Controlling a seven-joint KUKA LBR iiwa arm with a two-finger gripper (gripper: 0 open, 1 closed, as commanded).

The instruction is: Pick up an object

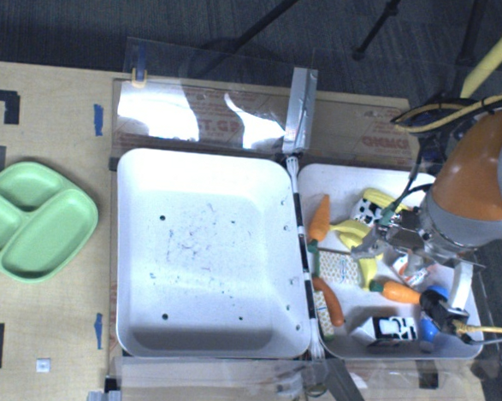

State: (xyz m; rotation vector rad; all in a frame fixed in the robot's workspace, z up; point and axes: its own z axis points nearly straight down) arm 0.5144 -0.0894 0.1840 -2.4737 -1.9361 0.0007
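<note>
Green plastic divided plate (32, 219) lies at the far left of the wooden worktop (60, 105), well apart from the work. Next comes the left shallow white bin (210, 171), then the right white bin (343, 178), crowded with an orange toy carrot (319, 219), yellow banana-shaped pieces (351, 235), a second carrot (401, 292) and a black-and-white block (394, 328). Low over this clutter sits the hand (402, 242); how it is set cannot be told. Tight packing could make a grab glance off or catch two toys together.
</note>
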